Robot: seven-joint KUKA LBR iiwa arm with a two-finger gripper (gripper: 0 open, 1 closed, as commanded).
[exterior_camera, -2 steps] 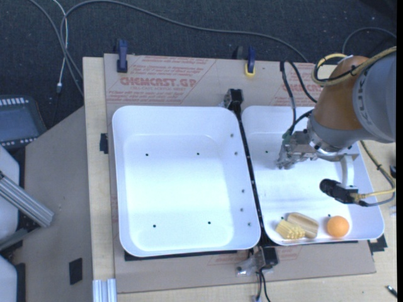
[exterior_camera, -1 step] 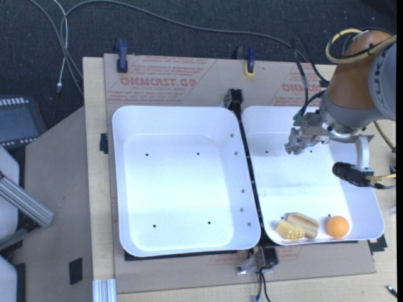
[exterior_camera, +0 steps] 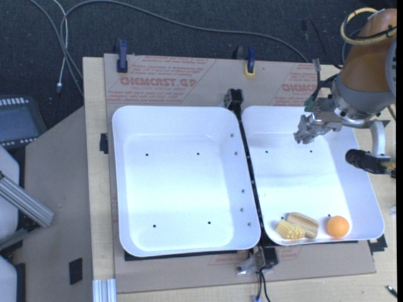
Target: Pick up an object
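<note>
Gripper (exterior_camera: 306, 133) over right bin (exterior_camera: 315, 168) w/ 3 objects

ball (exterior_camera: 338, 226) right of corn (exterior_camera: 290, 230), right bin (exterior_camera: 359, 187)

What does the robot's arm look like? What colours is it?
The arm is thick and rounded, with a shiny orange band above a grey wrist. A pale cable loops over its top. At the end is a small grey metal gripper that looks bumpy with little parts.
</note>
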